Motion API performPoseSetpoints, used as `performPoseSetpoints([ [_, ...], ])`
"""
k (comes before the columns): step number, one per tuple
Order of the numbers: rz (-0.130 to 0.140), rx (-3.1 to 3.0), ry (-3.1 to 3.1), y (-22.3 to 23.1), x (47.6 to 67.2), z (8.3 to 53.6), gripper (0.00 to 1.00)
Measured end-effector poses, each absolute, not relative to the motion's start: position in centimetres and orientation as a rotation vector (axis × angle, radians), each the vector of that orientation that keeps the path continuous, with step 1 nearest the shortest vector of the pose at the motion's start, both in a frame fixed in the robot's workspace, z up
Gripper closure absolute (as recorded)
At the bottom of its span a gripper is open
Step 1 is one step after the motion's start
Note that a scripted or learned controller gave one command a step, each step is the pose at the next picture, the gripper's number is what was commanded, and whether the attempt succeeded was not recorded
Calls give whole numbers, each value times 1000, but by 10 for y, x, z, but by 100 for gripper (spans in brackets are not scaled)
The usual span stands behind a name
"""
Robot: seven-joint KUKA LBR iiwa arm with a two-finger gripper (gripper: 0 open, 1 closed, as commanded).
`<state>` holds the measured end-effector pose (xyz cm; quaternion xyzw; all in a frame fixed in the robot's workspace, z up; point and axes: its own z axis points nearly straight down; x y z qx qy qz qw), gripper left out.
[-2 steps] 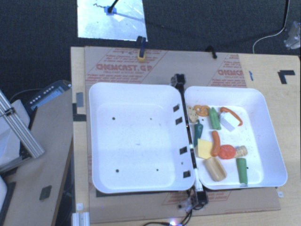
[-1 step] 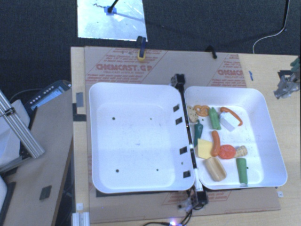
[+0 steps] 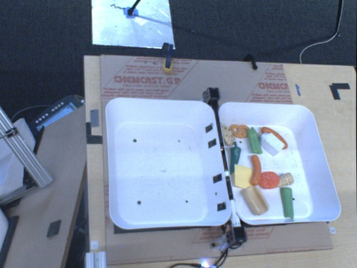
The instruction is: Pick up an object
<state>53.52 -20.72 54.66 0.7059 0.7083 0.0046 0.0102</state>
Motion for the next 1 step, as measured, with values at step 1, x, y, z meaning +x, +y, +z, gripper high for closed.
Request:
performPoseSetpoints([
  [1,-9,2226,2235,-163,520,348,100],
])
